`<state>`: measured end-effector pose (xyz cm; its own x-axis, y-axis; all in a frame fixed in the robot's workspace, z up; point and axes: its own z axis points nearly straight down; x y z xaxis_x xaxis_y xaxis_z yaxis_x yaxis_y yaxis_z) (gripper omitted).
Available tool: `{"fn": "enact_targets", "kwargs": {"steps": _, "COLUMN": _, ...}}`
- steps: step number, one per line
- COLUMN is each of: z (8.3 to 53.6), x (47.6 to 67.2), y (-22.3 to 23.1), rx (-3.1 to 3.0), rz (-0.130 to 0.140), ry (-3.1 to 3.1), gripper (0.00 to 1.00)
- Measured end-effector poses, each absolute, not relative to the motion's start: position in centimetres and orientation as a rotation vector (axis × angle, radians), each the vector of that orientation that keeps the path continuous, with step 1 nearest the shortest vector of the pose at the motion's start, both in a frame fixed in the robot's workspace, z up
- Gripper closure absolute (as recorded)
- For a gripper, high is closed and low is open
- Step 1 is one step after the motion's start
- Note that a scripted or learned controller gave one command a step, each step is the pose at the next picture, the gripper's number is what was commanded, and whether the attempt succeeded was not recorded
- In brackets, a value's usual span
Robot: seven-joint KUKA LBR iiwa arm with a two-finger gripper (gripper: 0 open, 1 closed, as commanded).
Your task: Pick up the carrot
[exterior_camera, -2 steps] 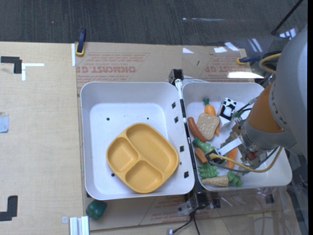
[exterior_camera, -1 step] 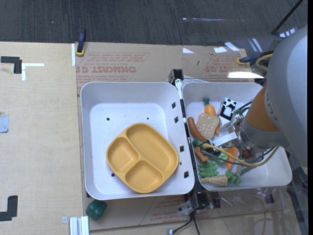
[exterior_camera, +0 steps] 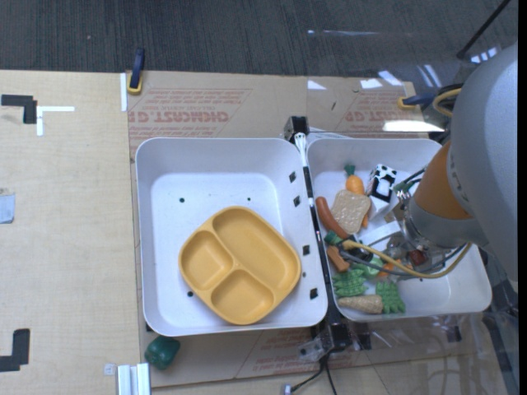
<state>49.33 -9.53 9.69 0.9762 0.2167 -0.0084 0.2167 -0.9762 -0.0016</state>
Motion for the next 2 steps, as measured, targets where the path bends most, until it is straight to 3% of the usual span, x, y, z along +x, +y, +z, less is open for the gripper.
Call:
{"fn": "enact_targets", "kwargs": {"steps": 1, "z": 9.7, "x": 49.3, "y": -9.5, "rx": -3.122, "rz": 0.014, "ry": -0.343, "gripper": 0.00}}
{"fn": "enact_targets", "kwargs": {"steps": 2, "z": 9.1, "x": 47.9, "y": -10.6, "rx": -3.123, "rz": 0.000, "ry": -0.313, "gripper": 0.00}}
